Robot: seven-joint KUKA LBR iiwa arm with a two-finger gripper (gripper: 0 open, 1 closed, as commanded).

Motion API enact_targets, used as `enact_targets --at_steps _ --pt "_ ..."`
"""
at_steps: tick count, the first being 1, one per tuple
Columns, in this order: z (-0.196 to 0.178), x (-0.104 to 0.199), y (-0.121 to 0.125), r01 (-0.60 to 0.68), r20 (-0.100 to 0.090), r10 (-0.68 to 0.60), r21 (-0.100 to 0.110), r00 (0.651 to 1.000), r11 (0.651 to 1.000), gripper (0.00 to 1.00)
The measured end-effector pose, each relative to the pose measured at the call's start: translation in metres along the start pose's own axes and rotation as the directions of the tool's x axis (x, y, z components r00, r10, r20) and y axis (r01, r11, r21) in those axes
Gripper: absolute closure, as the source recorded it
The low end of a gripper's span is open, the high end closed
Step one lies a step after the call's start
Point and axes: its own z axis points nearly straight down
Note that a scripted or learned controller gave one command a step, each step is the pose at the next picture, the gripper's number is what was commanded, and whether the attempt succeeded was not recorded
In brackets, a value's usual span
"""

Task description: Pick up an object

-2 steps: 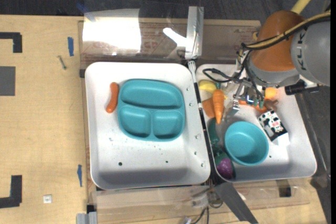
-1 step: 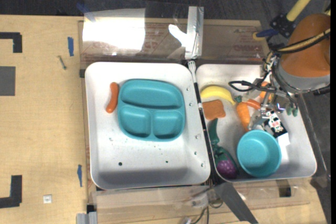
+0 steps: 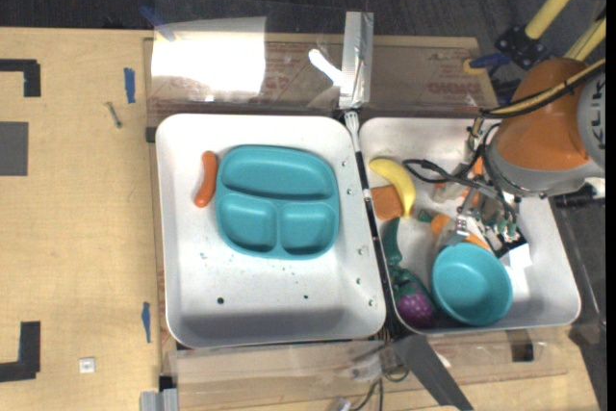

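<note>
The arm's orange-banded wrist hangs over the right bin, and the gripper reaches down at the bin's middle, just above a teal bowl. A yellow banana lies at the bin's upper left with an orange block beside it. A small orange piece sits left of the gripper. Purple grapes and a dark green item lie along the bin's left wall. The wrist and its cables hide the fingertips.
The left bin holds a teal divided plate and an orange hot dog at its left. A clear plastic sheet stands behind the bins. A metal divider rises between them at the back.
</note>
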Motion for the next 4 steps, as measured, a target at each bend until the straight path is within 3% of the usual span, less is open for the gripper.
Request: enact_targets --at_steps 1,2,3,4 --pt "0.0 0.04 0.03 -0.136 -0.007 0.136 0.003 0.991 0.991 0.0" --pt "-0.001 0.054 0.028 -0.299 -0.004 0.299 0.004 0.954 0.954 0.0" --pt "-0.048 0.076 -0.014 0.037 -0.01 -0.037 0.002 0.999 0.999 0.0" --pt "-0.001 0.056 -0.015 0.05 -0.004 -0.05 0.0 0.999 0.999 0.0"
